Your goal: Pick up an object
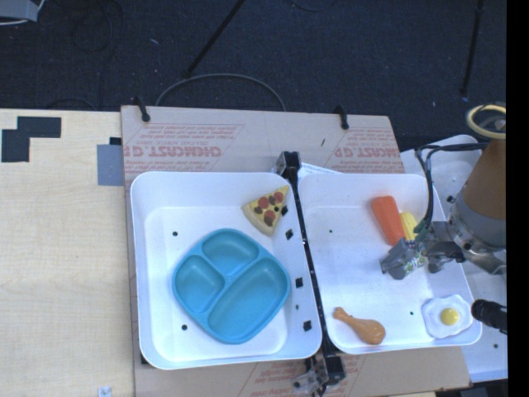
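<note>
One orange carrot [387, 218], long axis upper-left to lower-right.

The arm [488, 197] enters from the right edge, orange band above a grey wrist section. The wrist angles down and leftward, ending in the gripper [400, 263], a dark grey assembly held low. State of the jaws not discernible.

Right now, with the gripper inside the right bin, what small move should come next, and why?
Probably a short move toward the carrot, then down onto it. The gripper sits in the right bin just below the carrot's lower end and beside a yellow item, with nothing visibly held. The drumstick and the egg lie farther away.
</note>
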Available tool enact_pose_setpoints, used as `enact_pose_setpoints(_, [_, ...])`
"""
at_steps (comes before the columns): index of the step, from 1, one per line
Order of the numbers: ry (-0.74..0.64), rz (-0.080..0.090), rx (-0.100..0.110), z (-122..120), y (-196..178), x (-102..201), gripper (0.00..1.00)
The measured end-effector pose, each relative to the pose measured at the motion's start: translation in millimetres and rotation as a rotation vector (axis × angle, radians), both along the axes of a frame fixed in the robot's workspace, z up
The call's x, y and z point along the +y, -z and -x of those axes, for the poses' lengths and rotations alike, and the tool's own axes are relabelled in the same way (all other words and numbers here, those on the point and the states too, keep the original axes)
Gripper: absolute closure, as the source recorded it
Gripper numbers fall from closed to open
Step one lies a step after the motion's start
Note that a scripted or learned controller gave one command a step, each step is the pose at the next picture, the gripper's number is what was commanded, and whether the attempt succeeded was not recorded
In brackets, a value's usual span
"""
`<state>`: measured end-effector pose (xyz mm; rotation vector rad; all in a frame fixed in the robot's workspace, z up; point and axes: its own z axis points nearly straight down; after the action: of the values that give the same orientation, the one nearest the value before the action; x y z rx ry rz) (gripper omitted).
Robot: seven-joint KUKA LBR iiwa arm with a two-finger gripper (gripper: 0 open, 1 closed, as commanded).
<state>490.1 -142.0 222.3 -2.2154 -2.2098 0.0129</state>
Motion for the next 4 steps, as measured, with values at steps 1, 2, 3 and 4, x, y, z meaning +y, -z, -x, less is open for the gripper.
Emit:
enact_pose_setpoints(1, [-0.002,0.002,-0.011,-2,-6,0,0.00])
enact_pose_setpoints(2, [-0.002,0.000,-0.006,3,38,0,0.00])
enact_pose_setpoints(3, [-0.002,0.000,-0.006,6,103,1,0.00])
enact_pose_setpoints(4, [-0.002,0.002,-0.012,6,136,2,0.00])
